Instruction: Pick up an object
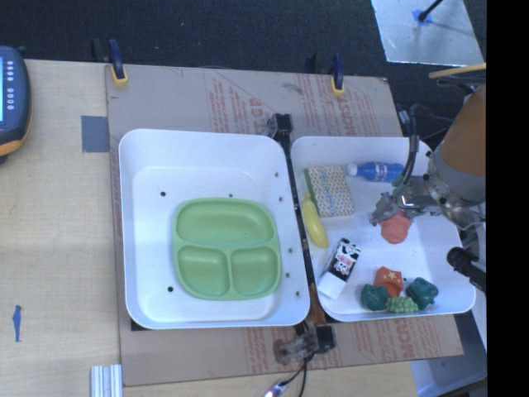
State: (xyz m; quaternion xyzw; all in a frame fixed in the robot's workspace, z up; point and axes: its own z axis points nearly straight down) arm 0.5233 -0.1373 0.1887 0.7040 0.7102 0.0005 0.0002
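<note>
- Soft salmon-pink rounded object [396, 228] lies in the right white bin [364, 311], right of frame centre, unlifted.
- Tool [397, 207] hovers just above it (finger spread: cannot tell).
- Grasp and lift remain, I judge.

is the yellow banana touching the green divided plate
Apart. The camera view shows the banana lying in the right bin and the green plate in the left bin, with both bin walls between them.

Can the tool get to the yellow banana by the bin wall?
Probably yes. The banana lies uncovered in the right bin, but it hugs the wall, so the tool has little room there.
</note>
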